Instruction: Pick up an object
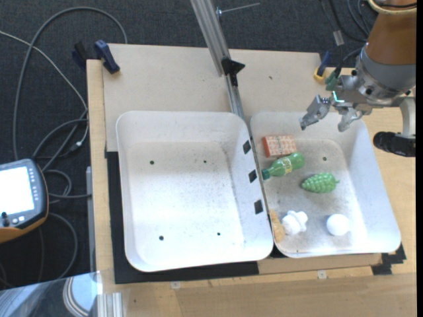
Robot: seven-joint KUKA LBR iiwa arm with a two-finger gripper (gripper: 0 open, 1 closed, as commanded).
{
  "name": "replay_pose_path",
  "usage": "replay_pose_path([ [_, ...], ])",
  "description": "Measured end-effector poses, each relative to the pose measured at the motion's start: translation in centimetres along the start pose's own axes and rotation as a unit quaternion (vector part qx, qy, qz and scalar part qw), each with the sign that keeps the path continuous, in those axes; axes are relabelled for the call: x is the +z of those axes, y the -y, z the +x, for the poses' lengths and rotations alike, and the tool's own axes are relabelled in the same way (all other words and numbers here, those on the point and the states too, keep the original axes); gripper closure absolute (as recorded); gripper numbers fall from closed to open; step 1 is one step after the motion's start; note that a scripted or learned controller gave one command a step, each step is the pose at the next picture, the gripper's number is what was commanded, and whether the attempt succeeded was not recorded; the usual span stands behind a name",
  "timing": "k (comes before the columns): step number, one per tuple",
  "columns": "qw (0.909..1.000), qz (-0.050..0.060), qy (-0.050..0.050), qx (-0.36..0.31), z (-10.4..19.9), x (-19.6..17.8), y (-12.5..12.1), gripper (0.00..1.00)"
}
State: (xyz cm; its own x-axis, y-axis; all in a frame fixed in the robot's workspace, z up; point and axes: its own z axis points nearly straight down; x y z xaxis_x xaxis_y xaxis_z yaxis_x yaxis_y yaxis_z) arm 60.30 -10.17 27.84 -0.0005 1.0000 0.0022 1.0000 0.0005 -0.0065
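Hovering tool: the tool (334, 113) hung over the upper edge of the right bin (370, 170), in the upper right of the frame, its two fingers spread apart with nothing between them.
Arm: the grey arm with its orange band (393, 25) came in from the upper right corner.
Nearest thing: an orange-red block (278, 144) lay lower left of the tool, near the bin's upper left corner.
Likely target: a green bottle (283, 166) lay just below the block, its long axis running left to right with a slight tilt, cap end toward the divider.
Key relation: both lay down and to the left of the tool, so a reach would, I judge, have to travel that way and descend.
Other contents: a green knobbly object (320, 183) sat mid-bin; a white fitting (295, 222) and a white ball (338, 224) lay near the bottom edge.
Left bin: the left bin (132, 177) sat beside it on the worktop (165, 78).
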Motion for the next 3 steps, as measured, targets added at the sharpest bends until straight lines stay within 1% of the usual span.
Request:
replay_pose_path([
  [1,1.0,-0.002,0.0,0.0,0.0,-0.2,-0.1,0.0],
  [2,1.0,0.0,0.0,0.0,0.3,4.2,0.5,0.0],
  [3,1.0,0.001,0.0,0.001,-0.1,10.5,0.9,0.0],
])
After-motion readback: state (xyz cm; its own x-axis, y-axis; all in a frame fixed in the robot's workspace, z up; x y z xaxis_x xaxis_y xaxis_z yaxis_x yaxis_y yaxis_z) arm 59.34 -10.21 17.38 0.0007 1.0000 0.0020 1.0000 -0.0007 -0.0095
